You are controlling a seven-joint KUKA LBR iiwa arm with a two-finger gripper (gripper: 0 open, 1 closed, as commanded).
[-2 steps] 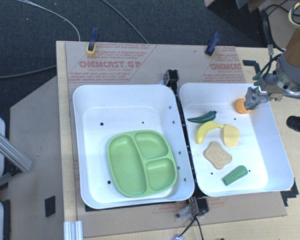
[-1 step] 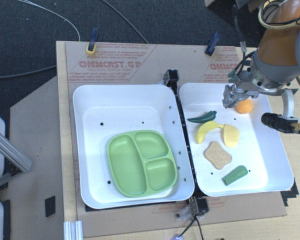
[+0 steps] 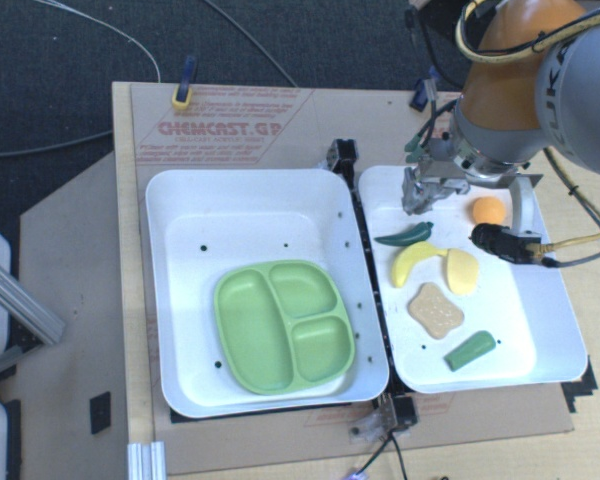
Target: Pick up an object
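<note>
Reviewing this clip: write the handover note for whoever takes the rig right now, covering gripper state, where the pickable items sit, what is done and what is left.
Gripper: low over the back-left part of the right bin, nothing seen between its fingers.
Items, all lying in the right bin: dark green pepper just in front of the gripper, banana, pale yellow piece, orange ball, bread slice, green block.
Left bin: holds the green divided plate.
Done: arm is in place above the items.
Left: close on one item, probably the pepper as the nearest, and lift it.
</note>
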